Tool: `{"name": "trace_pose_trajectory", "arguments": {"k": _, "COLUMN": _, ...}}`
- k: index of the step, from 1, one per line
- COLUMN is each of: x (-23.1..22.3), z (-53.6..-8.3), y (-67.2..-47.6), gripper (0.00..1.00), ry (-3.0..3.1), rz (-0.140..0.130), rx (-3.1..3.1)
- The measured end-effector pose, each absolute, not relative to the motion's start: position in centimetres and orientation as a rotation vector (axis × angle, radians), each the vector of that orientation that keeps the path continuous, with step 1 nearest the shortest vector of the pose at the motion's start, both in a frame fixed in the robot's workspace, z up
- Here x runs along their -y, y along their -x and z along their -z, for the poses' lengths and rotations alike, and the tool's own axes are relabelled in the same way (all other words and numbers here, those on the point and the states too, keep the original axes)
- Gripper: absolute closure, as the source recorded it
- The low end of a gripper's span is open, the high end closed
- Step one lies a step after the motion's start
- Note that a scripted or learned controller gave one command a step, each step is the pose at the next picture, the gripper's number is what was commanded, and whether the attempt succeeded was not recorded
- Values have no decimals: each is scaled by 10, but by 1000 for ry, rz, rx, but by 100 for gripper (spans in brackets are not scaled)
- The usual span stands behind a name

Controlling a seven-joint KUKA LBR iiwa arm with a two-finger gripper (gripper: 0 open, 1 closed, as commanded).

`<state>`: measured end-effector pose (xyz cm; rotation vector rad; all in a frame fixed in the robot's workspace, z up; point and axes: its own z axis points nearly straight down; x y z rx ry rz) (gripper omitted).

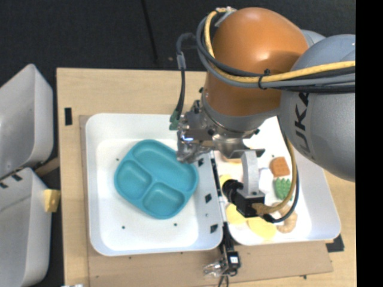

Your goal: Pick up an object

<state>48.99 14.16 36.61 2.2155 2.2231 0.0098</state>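
From my console the arm (257, 58) takes up most of the upper right, its orange band hanging over the seam between the 2 bins. The left bin (102, 226) holds 1 blue plate (152, 181) with 3 compartments, lying flat near the middle. The gripper (188, 143) sits at the plate's upper right rim; I cannot tell whether it is wide, narrow or touching. The right bin (317, 214) holds small things near the front: yellow pieces (258, 227), an orange block (279, 167), a green piece (283, 188) and a beige piece (289, 222).
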Motion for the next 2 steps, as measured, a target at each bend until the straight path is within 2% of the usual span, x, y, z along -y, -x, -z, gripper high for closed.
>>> {"name": "trace_pose_trajectory", "arguments": {"k": 1, "x": -137, "z": -277, "y": -538, "gripper": 100, "ry": -2224, "rz": 11, "rx": -2221}}
{"name": "trace_pose_trajectory", "arguments": {"k": 2, "x": -200, "z": -383, "y": -546, "gripper": 100, "ry": -2209, "rz": -18, "rx": -2228}}
